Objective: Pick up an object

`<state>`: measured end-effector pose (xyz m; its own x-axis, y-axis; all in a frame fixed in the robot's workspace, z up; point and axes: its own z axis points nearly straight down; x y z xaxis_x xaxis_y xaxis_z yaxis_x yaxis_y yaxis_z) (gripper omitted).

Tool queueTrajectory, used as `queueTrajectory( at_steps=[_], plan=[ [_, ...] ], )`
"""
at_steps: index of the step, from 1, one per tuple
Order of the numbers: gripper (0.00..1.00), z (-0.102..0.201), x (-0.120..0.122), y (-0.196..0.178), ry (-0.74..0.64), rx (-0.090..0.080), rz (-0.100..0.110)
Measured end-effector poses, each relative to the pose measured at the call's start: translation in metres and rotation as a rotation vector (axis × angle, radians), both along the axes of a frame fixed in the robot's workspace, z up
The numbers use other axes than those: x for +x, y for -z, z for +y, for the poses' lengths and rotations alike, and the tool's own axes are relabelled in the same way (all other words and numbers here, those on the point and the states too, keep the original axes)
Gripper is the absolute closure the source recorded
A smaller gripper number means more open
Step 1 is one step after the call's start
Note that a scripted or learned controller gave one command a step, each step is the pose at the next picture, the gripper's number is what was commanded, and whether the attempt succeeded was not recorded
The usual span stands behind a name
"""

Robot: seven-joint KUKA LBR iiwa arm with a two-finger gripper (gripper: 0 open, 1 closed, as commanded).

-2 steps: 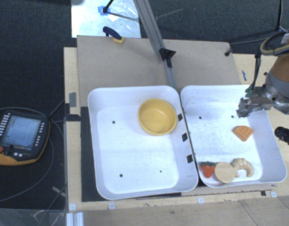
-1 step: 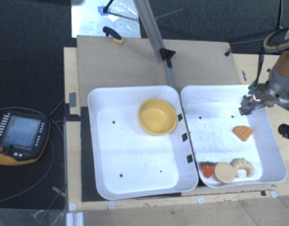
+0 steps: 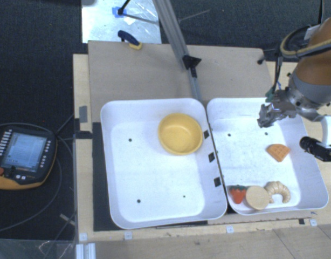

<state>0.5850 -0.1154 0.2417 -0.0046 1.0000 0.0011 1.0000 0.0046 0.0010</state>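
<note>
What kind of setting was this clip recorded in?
Probably a robotics lab test bench: a robot arm reaches over two white bins, a teach pendant lies on the floor, and toy food serves as grasp objects.

The one camera is fixed above the bench [image 3: 154, 69] and looks down at a slant, so the far edge of the bench is at the top of the picture. It stands far enough to take in both white bins, the left bin [image 3: 154, 198] and the right bin [image 3: 246, 144], with dark floor [image 3: 36, 47] around; the arm [image 3: 316, 63] enters from the right side.
</note>
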Motion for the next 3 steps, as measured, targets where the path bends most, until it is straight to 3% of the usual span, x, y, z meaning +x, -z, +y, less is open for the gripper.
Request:
queueTrajectory(
  at_steps=[3],
  plan=[
    [1.00,0.151,0.000,0.010,0.000,0.000,0.000]
  ],
)
